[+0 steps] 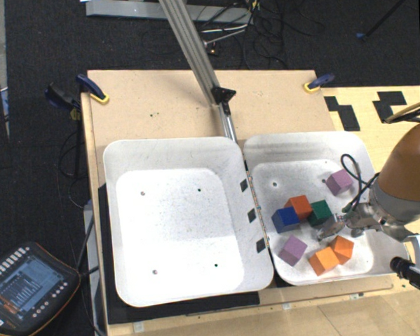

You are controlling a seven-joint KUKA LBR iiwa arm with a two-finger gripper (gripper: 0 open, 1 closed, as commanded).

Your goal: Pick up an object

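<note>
Camera view: green cube beside gripper.

I find no legible text, label, brand, number or sign anywhere in my view. The handheld pendant at the near left has a lit screen showing rows of lines, but I cannot read any of them; they are too small and blurred. The black block pattern printed on the worktop at the far right forms a marker shape, not characters I can read.
</note>
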